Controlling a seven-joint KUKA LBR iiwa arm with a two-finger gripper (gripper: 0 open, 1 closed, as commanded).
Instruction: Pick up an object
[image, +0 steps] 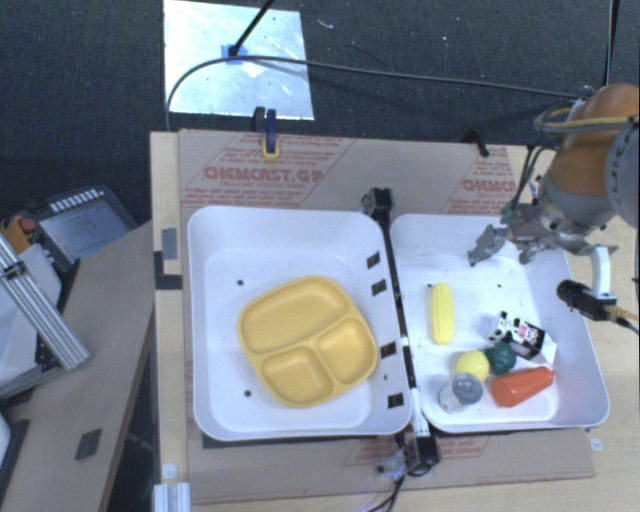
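The pincer (508, 246), spread and holding nothing, hangs over the right bin's (570, 410) far part. The corn (441, 313) lies nearer the camera and leftward from it, long axis running near-to-far.

claw (508, 248) open, empty, above right bin (590, 400)

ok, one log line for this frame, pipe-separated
gripper: above right bin, far end, holding nothing | corn, carrot, yellow ball: untouched in bin | yellow tray: left bin
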